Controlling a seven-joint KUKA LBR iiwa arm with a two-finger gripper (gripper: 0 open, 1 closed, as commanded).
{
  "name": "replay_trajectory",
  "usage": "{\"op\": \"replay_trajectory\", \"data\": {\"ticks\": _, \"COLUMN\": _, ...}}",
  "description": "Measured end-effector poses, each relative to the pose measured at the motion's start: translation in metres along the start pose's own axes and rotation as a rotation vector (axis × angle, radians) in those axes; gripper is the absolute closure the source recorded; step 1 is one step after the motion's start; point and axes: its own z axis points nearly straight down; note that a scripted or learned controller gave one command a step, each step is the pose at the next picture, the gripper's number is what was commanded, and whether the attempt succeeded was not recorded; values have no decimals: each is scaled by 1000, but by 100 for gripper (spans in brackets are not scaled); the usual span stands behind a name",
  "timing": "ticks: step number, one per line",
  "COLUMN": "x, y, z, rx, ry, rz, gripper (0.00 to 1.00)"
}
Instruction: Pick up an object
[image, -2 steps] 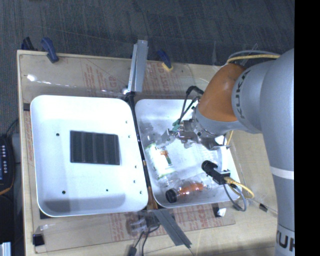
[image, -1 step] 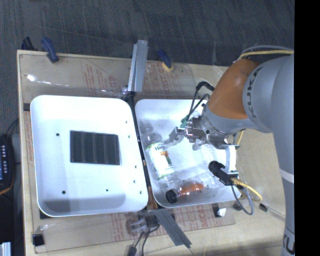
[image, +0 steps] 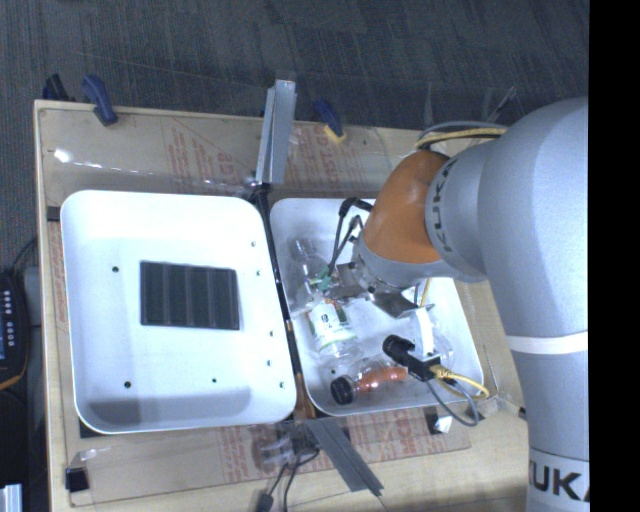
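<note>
One fixed overhead camera, slanted down on both white bins (image: 100, 215), arm (image: 500, 210) from the right.

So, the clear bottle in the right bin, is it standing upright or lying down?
Lying down. The clear bottle rests on its side on the floor of the right bin, its long side flat and its label facing up.

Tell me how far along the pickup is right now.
Done: the arm has reached over the right bin. In hand: nothing visibly held; the clear bottle and copper-coloured piece lie in the bin. Left: grasping and lifting one.
</note>
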Motion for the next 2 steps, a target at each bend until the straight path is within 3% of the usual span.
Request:
{"op": "replay_trajectory", "data": {"ticks": 1, "x": 1, "y": 1, "z": -11, "rx": -1, "ry": 0, "rz": -5, "gripper": 100}}
{"op": "replay_trajectory", "data": {"ticks": 2, "x": 74, "y": 56, "z": -101, "rx": -1, "ry": 3, "rz": 41, "gripper": 100}}
